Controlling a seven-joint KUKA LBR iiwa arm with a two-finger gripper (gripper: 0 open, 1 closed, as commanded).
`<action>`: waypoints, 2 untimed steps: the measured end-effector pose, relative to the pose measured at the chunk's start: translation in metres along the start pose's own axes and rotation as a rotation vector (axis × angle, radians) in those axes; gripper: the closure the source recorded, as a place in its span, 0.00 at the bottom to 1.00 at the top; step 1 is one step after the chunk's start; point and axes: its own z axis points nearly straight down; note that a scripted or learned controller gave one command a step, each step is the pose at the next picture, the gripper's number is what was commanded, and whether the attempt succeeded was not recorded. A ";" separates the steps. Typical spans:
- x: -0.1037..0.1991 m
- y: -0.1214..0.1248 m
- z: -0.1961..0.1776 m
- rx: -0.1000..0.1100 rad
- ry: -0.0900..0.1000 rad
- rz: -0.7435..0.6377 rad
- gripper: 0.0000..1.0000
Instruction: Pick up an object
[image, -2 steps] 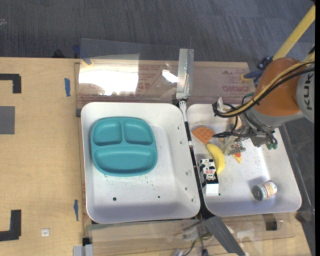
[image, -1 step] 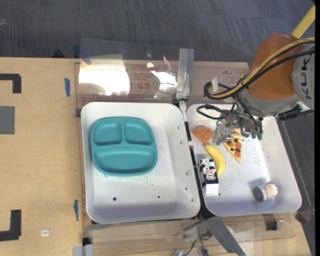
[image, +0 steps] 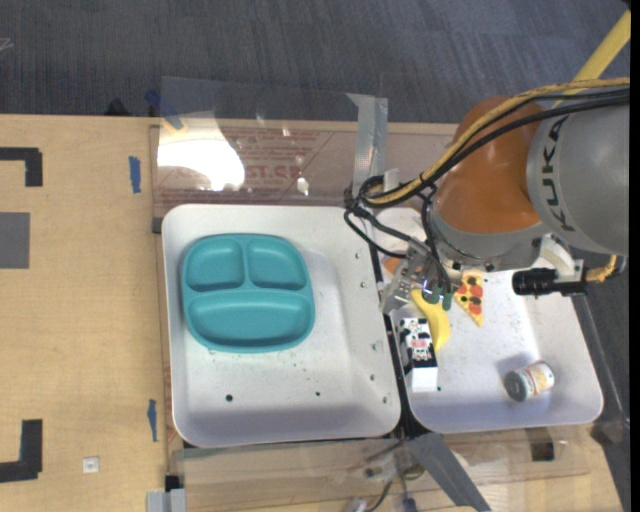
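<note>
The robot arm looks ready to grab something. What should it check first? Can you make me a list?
1. Gripper is above the right bin: ok.
2. Fingers open: cannot tell.
3. A thing sits right below it, the yellow piece: ok.
4. Black-and-white box crowds that piece: not ok.
5. Small can lies apart, easy to reach: ok.
6. Teal tray in the left bin is out of the way: ok.

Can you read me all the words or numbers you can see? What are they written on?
"KUKA" reads sideways on the grey arm; only part of it shows.
Red print on the clear sheet behind the bins: too faint to read.
Label on the little jar in the right bin: too small to read.
Black and white card by the bin's left edge: too blurred to read.
</note>
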 end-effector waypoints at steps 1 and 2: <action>0.005 0.068 -0.009 -0.001 -0.002 0.331 1.00; 0.048 0.028 0.001 0.006 0.003 0.911 1.00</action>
